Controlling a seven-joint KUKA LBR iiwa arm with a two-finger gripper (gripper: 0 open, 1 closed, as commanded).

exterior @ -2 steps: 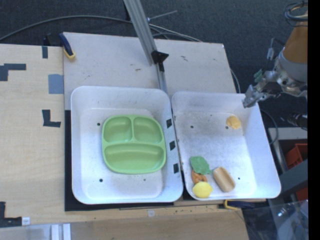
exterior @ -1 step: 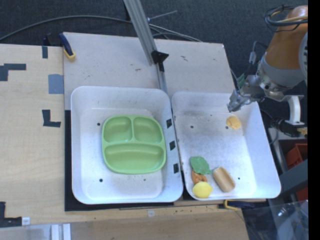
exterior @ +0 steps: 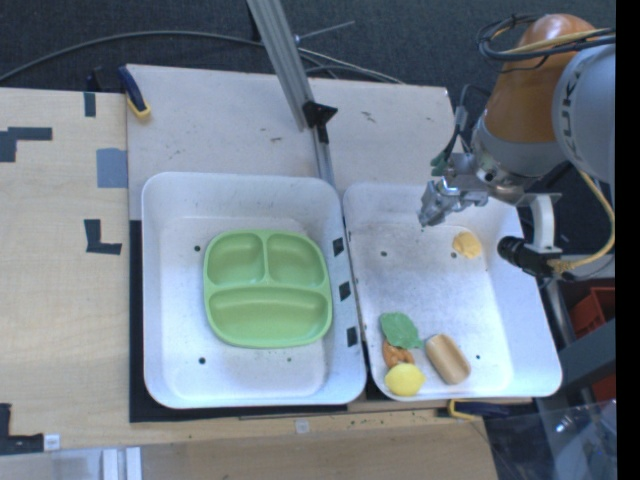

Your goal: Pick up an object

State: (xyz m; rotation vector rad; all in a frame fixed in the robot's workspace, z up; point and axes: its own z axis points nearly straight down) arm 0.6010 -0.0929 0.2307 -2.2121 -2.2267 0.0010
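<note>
The bench (exterior: pixel 230 118) is carrying two shallow white bins side by side, and the left bin (exterior: pixel 160 268) is holding a green divided plate (exterior: pixel 268 288) lying flat near its middle, well apart from anything the arm is likely to be after. The right bin (exterior: pixel 520 348) is holding the loose items, and the grey arm (exterior: pixel 560 88) with its orange band is reaching in over that bin's far end. The gripper (exterior: pixel 436 212) is hanging low over the upper part of the right bin, with nothing visible between its fingers; the fingers are appearing close together and pointing down, though the slant is making their exact gap hard to judge. Just beside it, toward the right wall, a small yellow-orange piece (exterior: pixel 466 245) is lying on the bin floor, near the gripper but apart from it. At the near end of the same bin a cluster is sitting together: a tan roll-shaped item (exterior: pixel 447 358), a yellow lemon-like item (exterior: pixel 404 379), a green leaf (exterior: pixel 400 328) and a small orange piece (exterior: pixel 397 354) tucked under the leaf, all touching or nearly so. Judging by this, the approach step is in hand and no grasp is made yet. The next move is calling for shifting over the nearest piece, spreading the fingers around it, lowering to the floor and closing before lifting.
</note>
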